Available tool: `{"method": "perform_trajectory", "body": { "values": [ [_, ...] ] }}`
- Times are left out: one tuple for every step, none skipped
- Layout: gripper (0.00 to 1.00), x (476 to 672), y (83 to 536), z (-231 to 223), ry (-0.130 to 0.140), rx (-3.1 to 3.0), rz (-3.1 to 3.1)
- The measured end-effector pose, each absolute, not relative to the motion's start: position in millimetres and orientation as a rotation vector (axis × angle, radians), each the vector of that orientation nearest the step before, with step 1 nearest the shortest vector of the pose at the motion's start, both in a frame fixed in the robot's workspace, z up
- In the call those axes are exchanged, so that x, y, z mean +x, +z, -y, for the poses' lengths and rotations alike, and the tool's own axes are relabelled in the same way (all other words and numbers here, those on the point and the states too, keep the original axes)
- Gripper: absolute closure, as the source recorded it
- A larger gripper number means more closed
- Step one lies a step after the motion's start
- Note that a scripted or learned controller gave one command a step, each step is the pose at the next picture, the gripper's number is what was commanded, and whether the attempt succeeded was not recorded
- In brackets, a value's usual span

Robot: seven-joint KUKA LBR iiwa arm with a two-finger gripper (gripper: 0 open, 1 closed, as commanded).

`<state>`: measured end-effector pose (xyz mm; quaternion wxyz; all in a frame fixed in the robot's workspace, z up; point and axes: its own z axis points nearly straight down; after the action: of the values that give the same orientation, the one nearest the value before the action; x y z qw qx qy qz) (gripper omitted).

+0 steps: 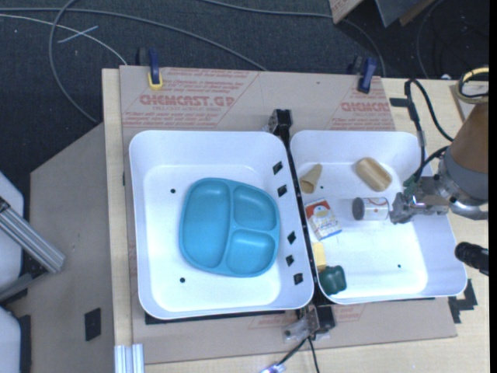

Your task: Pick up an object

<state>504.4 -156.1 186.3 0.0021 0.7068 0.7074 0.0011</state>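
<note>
While the arm [474, 158] reaches in from the right, both bins sit side by side on the table [194, 92].

Tool: the tool [402, 207] is low over the right bin [404, 282], near its right wall; whether it is wide or narrow cannot be told from this angle, and nothing shows between its fingers.

Can: a small can [370, 208] lies on its side in the middle of the right bin, just left of the tool, at or almost at its tip; contact cannot be judged.

Other items, right bin: a tan block [373, 173] lies above the can; a tan cone [311, 179] lies near the left wall; a red-and-white packet [322, 218] lies below the cone; a green item [332, 279] rests at the lower left corner.

Left bin: the left bin [155, 278] holds a blue divided plate [229, 226], lying flat near its centre.

Table: printed cardboard covers it, held at the far edge by two blue clamps [154, 67].

Floor: cables [93, 22] trail across the dark floor beyond the table.
</note>
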Motion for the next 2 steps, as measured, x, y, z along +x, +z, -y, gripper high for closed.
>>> {"method": "perform_trajectory", "body": {
  "values": [
    [1.00,507.0,248.9,162.5,0.006,2.215,-2.217],
    [1.00,529.0,254.1,114.8,0.004,2.214,-2.227]
  ]
}}
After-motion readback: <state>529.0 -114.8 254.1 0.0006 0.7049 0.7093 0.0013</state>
